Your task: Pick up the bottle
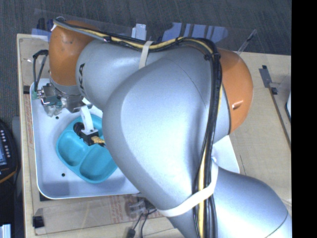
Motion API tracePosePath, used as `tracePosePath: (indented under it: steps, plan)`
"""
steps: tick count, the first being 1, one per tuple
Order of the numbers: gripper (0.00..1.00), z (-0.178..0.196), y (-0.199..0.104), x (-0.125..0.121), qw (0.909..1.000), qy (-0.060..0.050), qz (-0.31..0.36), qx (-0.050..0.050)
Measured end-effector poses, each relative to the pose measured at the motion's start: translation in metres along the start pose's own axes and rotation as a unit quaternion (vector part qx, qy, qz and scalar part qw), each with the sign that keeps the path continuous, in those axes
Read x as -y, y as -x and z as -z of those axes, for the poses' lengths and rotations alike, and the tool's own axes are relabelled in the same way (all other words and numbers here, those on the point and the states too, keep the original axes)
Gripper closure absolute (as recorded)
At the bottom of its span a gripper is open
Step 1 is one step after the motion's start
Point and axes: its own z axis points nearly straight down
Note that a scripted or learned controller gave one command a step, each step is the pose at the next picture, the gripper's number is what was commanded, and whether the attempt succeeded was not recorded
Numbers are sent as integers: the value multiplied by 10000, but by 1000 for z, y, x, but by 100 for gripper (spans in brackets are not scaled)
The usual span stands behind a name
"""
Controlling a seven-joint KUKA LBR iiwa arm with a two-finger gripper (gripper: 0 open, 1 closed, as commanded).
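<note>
My gripper (50,104) hangs low over the far left corner of the left white bin (45,180), under the orange wrist band. The grey arm (168,128) stretches across from the right and hides most of both bins.
A blue dish with two compartments (89,157) lies in the left bin, just right of and nearer than the gripper. The bin's near left floor is bare white. The wooden bench top (267,108) shows at the right, past the arm.
</note>
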Motion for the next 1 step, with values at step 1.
tracePosePath:
  steps: [1]
  plan:
    - [100,3,-3,-11,9895,51,1444,7]
